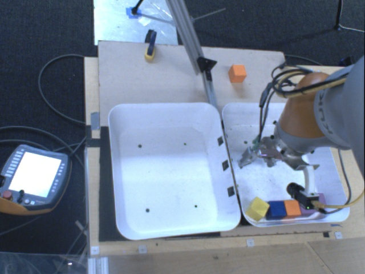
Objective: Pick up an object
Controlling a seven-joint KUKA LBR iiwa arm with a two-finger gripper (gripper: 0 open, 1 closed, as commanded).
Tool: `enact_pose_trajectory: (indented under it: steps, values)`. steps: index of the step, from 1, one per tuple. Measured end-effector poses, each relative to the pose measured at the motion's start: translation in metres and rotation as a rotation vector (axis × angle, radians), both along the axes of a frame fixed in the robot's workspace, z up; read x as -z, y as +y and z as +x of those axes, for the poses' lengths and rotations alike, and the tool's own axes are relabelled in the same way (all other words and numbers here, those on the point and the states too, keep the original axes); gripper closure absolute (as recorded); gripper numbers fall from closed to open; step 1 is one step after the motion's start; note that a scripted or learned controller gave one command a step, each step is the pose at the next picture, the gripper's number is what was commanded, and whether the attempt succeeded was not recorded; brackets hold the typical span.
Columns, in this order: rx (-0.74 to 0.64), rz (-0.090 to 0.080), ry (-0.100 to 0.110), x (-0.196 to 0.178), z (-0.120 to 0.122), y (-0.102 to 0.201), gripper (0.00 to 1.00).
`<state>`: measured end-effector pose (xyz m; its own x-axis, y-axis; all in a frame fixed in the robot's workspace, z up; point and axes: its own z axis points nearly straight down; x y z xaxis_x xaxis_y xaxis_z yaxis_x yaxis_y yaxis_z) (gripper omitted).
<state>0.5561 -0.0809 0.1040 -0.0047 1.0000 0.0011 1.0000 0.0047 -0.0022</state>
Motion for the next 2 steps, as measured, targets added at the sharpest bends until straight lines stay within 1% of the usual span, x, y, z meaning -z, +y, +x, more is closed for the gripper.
enact_pose_trajectory:
  steps: [1, 2]
  values:
    - [-0.003, -0.001, -0.013, -0.142, 0.007, 0.029, 0.00]
    - [0.007, -0.001, 0.005, -0.015, -0.027, -0.002, 0.00]
